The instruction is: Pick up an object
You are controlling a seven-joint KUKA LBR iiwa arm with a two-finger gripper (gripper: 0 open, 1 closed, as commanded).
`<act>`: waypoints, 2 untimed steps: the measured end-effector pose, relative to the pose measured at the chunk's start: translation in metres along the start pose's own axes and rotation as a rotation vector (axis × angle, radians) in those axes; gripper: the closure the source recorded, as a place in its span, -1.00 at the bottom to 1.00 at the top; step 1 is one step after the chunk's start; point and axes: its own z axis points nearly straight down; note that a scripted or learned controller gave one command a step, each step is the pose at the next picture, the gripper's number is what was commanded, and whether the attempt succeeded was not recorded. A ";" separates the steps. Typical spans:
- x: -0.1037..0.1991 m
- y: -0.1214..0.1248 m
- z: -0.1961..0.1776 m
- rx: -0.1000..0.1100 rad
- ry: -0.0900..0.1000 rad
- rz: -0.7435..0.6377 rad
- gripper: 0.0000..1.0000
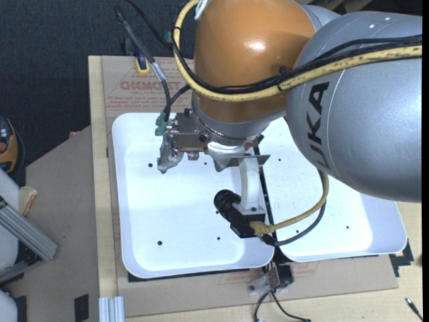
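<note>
The gripper (164, 164) hung low over the left bin (134, 200), near the back of that bin and a bit left of its middle; its silver tip pointed down, close to the white floor, but I could not tell if it touched; I could not tell if the gripper was open or closed either. I could not tell which thing was to be picked up, where it lay or how it looked; the big arm (362, 113) hid the middle of both bins; the part of the left bin's floor that showed was white, with a few small black dots (159, 242) on it.

Above the gripper sat the round orange band (244, 35), shiny, with a yellow cable (177, 39) looped around it; next came the fat grey arm, reaching in from the right; black letters on it read "UKA", and the start of the word was out of sight. The right bin (362, 227) lay just beside the left one; it was white too. Both bins lay on a light brown board (100, 180); red letters (137, 84) at the back of the board began "CHEMC", and the arm hid the rest; the smaller red words under them were too small to read. A dark floor (47, 32) lay around the board.
</note>
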 end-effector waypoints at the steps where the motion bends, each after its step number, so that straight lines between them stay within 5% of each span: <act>1: -0.002 0.001 -0.011 -0.003 0.000 0.003 1.00; 2: -0.011 0.000 0.056 0.009 -0.005 0.008 1.00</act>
